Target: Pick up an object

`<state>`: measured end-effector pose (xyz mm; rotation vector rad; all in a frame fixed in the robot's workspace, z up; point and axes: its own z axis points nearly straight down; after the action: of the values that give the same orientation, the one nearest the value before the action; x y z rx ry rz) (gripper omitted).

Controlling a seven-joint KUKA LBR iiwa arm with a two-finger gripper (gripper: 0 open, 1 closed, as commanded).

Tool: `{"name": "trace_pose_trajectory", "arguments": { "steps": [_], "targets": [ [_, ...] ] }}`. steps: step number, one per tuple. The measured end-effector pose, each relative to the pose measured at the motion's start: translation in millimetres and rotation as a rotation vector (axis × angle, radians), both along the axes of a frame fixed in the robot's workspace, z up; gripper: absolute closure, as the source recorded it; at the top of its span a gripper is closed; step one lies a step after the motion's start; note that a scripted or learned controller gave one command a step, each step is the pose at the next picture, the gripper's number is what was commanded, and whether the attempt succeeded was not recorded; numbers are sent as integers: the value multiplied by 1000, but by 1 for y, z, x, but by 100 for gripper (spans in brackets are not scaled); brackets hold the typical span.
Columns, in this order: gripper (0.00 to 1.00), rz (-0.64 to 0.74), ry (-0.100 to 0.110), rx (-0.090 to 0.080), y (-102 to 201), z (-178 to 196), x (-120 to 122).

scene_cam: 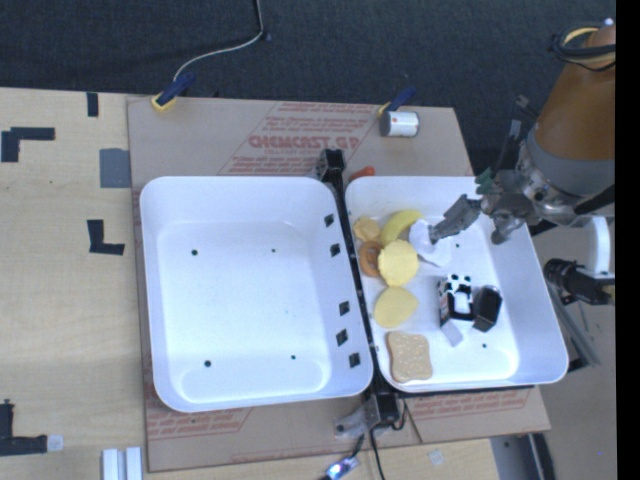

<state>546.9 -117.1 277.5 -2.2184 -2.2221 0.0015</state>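
— Where's the arm (570, 118) now?

— Reaching in from the right, over the right bin (535, 353). The gripper (470, 218) hangs above the bin's upper half, one dark finger slanting down toward the food.

— Clenched or released?

— I can't tell from here. Nothing shows between the fingers, so I wouldn't say it has hold of anything.

— What's in that bin?

— Along the left side, yellow pieces: a lemon (398, 262) in the middle, a banana (401, 225) just above it, a chip (396, 307) below. A slice of toast (409, 356) lies near the front edge. To the right, a black-and-white block (458, 297) with a black thing (486, 307) touching it.

— Closest to the finger?

— A small white scrap (421, 236) beside the banana, right by the fingertip.

— And the left bin (165, 268)?

— Just white floor with a few dark dots.
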Motion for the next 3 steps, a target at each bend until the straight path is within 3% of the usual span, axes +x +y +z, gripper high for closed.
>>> {"name": "trace_pose_trajectory", "arguments": {
  "steps": [1,2,3],
  "targets": [
    [0,-1,13,1,-11,-189,21],
    [100,0,2,0,-11,-170,24],
    [100,-2,-9,-5,18,-191,2]
  ]
}}
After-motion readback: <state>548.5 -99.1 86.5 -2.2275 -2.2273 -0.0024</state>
